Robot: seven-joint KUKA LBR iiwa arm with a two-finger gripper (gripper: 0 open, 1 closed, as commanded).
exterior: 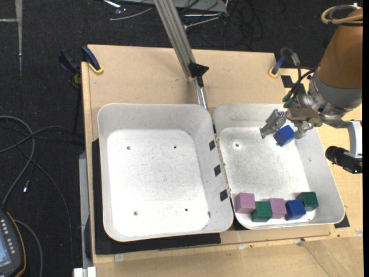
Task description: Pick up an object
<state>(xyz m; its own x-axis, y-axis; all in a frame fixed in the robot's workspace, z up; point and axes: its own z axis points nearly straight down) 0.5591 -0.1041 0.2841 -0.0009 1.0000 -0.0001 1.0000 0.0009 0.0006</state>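
Nearest to me, along the front wall of the right bin (pixel 323 175), I see a row of blocks: pink block (pixel 245 201), green block (pixel 262 210), second pink block (pixel 277 207), blue block (pixel 294 208), dark green block (pixel 309 199). Farther back, the gripper (pixel 283 126) is above the same bin, its fingers clamped on a blue cube (pixel 283 135).

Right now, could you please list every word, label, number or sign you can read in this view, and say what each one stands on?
No text here is readable.
The black tabs along the divide between the two bins: no lettering that I can make out.
The device at the bottom left corner: its screen is too small and blurred to read.
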